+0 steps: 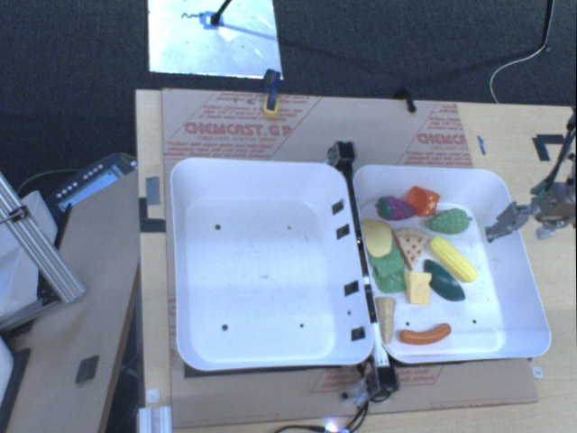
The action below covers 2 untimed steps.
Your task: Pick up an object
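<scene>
Even bright light; soft, low-resolution; glare on the foil sheet.

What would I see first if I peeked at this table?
You'd spot the bright pile of toy food in the right bin: an orange pepper at the far end, a yellow corn cob in the middle, and a red sausage nearest the front. Next is the big white left bin beside it. At the right edge, the robot's gripper hangs over the right bin's rim.

left bin beside right bin | toy foods in right (clustered leftward)
</scene>
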Tool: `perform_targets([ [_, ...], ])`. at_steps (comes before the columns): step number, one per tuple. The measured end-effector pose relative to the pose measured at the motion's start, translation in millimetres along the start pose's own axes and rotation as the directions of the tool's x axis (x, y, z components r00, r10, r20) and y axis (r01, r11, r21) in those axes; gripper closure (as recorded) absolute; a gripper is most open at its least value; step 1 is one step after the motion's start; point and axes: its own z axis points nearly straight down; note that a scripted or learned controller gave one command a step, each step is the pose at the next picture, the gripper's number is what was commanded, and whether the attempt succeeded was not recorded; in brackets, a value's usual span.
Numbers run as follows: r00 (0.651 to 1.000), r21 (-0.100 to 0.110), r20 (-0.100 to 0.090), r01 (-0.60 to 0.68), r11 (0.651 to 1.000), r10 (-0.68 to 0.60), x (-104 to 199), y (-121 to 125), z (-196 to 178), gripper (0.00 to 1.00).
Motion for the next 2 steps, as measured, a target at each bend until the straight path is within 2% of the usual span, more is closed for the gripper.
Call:
perform_targets([
  [1, 1.000, 0.008, -0.005, 0.005, 1.000, -0.005, 58, -19, 115, 0.00],
  [2, 1.000, -0.002, 0.002, 0.000, 1.000, 0.000, 93, -37, 182, 0.00],
])
